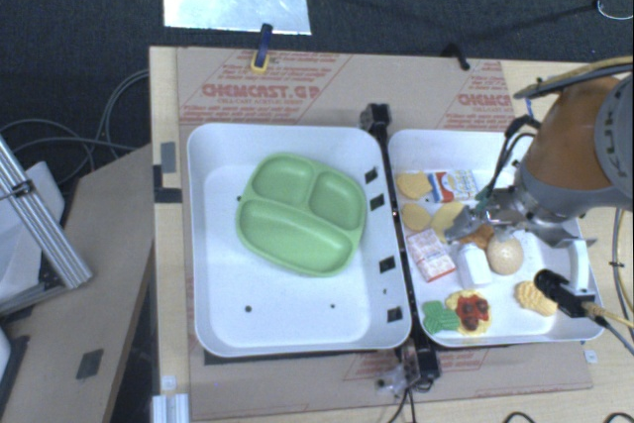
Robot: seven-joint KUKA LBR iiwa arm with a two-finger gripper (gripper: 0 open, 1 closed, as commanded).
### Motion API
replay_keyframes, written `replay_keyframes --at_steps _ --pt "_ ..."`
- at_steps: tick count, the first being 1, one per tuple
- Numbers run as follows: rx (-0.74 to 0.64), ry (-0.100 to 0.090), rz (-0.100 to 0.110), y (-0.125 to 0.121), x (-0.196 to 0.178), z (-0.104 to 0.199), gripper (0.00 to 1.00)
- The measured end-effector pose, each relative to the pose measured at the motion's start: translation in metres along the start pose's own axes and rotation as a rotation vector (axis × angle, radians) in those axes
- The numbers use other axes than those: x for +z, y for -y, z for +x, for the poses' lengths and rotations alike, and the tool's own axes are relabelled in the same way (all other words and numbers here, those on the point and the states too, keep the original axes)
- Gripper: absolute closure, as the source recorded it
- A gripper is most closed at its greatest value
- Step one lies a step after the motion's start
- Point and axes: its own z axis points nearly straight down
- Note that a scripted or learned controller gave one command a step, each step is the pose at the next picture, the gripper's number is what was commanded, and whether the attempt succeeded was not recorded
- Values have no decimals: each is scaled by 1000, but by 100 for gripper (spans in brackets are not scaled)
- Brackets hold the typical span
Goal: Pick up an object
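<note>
My gripper (470,221) hangs low over the middle of the right bin (495,142), the arm reaching in from the right. It sits among several toy foods. Just below it is a brown piece (480,236), and a yellow piece (447,213) touches its left side. A beige egg (504,257) and a white block (473,265) lie just below those. A red and white packet (431,256) lies to the lower left. Nothing is visibly held.
The left bin (213,213) holds a green divided plate (301,213). Elsewhere in the right bin are an orange cookie (413,185), a printed packet (455,183), a pizza slice (472,310), a green leaf (439,316) and a yellow piece (533,296).
</note>
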Motion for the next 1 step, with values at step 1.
replay_keyframes --at_steps 1 --pt "2 5 -13 -4 38 -3 0"
